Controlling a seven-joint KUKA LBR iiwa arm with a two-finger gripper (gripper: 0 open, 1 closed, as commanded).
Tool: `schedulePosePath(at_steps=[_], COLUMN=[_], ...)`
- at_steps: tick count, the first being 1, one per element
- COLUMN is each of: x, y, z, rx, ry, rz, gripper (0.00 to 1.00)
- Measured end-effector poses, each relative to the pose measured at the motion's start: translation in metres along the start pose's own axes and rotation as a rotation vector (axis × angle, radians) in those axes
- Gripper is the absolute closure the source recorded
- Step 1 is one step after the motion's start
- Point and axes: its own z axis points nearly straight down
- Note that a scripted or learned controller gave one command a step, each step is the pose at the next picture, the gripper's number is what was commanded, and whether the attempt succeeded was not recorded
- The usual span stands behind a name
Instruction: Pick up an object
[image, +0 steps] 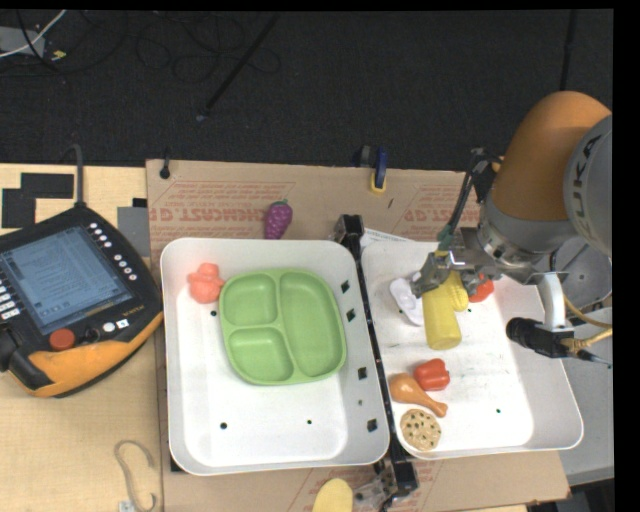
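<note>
The gripper is hovering in the right bin, its fingers clasping the top of a yellow bottle hanging just below; a red pepper is lying farther beneath.

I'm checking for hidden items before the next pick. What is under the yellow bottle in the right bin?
A white object pokes out from beneath the yellow bottle, on the bin floor. How far it runs under the bottle is covered.

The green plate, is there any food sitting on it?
No, the green plate in the left bin has nothing in its three compartments; the orange toy lies beside it.
</note>
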Motion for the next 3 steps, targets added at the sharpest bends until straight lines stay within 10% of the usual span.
schedulePosePath(at_steps=[2, 3], x=[0.087, 0.087], y=[0.060, 0.047], z=[0.007, 0.017], rx=[0.000, 0.004], ry=[0.000, -0.002], rz=[0.002, 0.006], gripper=[1.00, 1.00])
